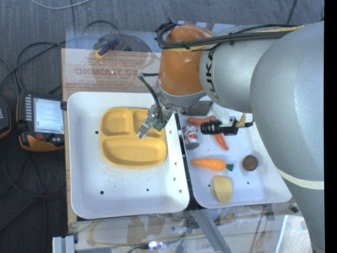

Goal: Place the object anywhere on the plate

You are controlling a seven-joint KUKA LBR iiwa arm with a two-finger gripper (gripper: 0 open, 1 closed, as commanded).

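- The task's thing looks to be a small green and pale object (pixel 157 123) at the tip of the pincer (pixel 150 124), poised over the right side of the yellow moulded plastic plate with three compartments (pixel 131 152); it is too small and blurred to name, and I cannot tell whether it is truly pinched or merely beside the tip
- Whether the pincer is spread or pressed together cannot be told, since the wrist hides it from above
- The plate lies in the left shallow white bin (pixel 89 194), towards its upper middle, so it offers a broad target; the small object sits above the ridge between the upper right compartment and the large lower one
- The grey arm with the orange band (pixel 181 62) reaches in from the right and leans across the divide between the bins, which is why the tip is angled down and to the left
- In the right shallow white bin (pixel 263 194) rest the other pieces, well apart from the plate: an orange toy carrot with a green end (pixel 209 164), a pale yellow potato-shaped piece (pixel 222 188), a small brown round piece (pixel 249 163), a second, smaller orange carrot (pixel 221 140) and a small grey and red cylinder (pixel 191 136)
- My judgement: if the object is held, the task is near its end and needs only a release over the plate
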